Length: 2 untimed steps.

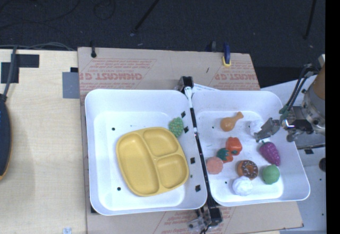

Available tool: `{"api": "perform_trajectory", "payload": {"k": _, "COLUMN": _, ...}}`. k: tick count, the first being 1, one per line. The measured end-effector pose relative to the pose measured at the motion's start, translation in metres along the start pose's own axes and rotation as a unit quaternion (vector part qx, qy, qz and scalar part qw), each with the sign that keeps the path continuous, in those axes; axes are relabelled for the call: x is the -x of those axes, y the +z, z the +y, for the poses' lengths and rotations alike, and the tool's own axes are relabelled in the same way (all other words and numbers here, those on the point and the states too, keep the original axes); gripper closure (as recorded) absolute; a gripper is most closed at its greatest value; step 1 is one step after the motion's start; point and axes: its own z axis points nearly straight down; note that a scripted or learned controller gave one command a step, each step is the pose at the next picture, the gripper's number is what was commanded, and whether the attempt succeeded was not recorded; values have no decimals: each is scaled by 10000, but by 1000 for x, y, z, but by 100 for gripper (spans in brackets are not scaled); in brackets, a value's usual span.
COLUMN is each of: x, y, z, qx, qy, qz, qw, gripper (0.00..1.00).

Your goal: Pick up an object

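Toys: white ball [243, 185], green ball [270, 174], donut [247, 169], pink disc [214, 165], red-orange piece [232, 147], purple grapes [270, 153], drumstick [231, 121], crowded in right bin [297, 185].
Left bin [98, 121]: yellow divided plate [152, 160], green toy [176, 126] at its far corner.
Gripper [264, 131]: low beside the grapes, nothing visibly held; fingers' spread cannot be told.
Risk: closing on bare bin floor, or nudging grapes aside.
Surface: cardboard [159, 71] on pale table [37, 137]; dark floor with cables beyond.
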Motion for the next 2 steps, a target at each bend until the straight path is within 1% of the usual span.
{"api": "perform_trajectory", "payload": {"k": 1, "x": -87, "y": -103, "z": -21, "qx": 52, "qy": -45, "qz": 12, "qw": 10000, "gripper": 0}}
{"api": "perform_trajectory", "payload": {"k": 2, "x": -83, "y": -106, "z": -21, "qx": -9, "qy": -4, "qz": 2, "qw": 10000, "gripper": 100}}
